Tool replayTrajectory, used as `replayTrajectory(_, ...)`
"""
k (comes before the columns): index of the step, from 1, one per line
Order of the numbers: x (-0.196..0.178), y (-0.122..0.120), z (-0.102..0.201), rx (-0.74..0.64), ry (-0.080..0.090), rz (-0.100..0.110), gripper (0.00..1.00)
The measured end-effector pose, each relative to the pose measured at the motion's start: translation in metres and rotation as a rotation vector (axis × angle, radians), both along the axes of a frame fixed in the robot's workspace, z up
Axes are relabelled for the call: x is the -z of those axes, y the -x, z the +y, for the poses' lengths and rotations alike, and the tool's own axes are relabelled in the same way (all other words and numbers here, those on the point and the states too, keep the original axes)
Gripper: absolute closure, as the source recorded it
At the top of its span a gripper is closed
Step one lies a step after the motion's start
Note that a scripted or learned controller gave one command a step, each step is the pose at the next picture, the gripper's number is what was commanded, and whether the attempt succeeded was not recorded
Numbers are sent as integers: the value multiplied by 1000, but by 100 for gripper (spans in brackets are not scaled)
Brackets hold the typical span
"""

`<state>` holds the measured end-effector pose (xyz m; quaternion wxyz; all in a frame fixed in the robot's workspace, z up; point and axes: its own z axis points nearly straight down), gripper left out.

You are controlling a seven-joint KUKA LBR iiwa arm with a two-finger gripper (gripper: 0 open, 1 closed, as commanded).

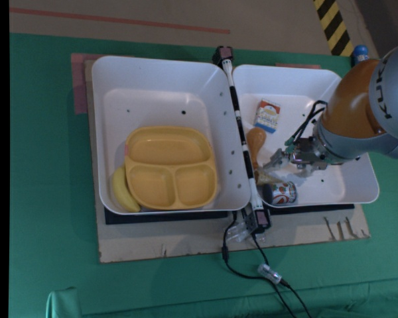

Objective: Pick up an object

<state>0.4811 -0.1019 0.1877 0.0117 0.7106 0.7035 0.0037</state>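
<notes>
A small dark printed can lies at the right white bin's front edge; the pincer hovers just above, its grip unclear.

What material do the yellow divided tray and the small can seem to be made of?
The yellow divided tray looks like moulded plastic: uniform colour, rounded edges, soft sheen. The small can seems metal with a printed paper or plastic label, though it is too small to be sure.

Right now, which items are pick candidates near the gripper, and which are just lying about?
Candidates, right bin:
- small carton
- brown pear-shaped item
- can
- gripper among them

Lying about, left bin:
- yellow divided tray
- banana
</notes>
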Motion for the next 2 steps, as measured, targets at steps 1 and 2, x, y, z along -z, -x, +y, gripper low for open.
replayTrajectory(1, -14, -3, -3, 8, 3, -13, 100)
replayTrajectory(2, -27, -4, -5, 14, 7, -23, 100)
